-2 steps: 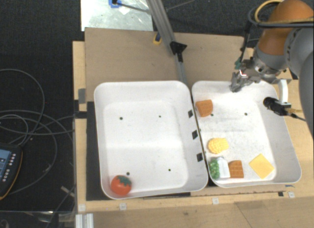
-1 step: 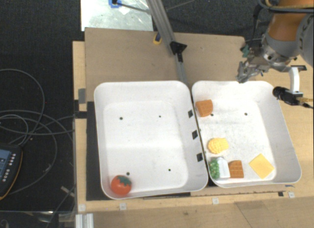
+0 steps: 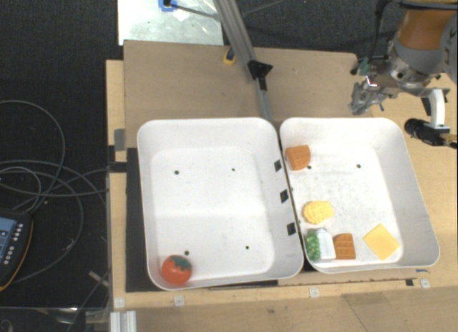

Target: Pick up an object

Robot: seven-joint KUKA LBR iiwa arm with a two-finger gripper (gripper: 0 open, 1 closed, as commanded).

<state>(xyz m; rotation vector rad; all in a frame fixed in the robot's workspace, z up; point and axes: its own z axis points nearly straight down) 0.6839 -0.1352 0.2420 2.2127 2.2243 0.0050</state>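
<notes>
My gripper (image 3: 363, 101) hangs over the bench just beyond the far edge of the right bin (image 3: 408, 180), with nothing seen between its fingers. In that bin lie an orange wedge (image 3: 298, 157) near the left wall, a yellow corn-like piece (image 3: 318, 212), a green and white piece (image 3: 316, 245), a brown waffle-like square (image 3: 344, 245) and a yellow cheese slice (image 3: 381, 241). A red tomato (image 3: 176, 270) sits in the near left corner of the left bin (image 3: 207, 144).
A grey pole (image 3: 236, 30) slants across the bench behind the bins. Black clips (image 3: 284, 196) join the two bins along their shared edge. Cables and a pendant (image 3: 11, 241) lie on the floor at the left.
</notes>
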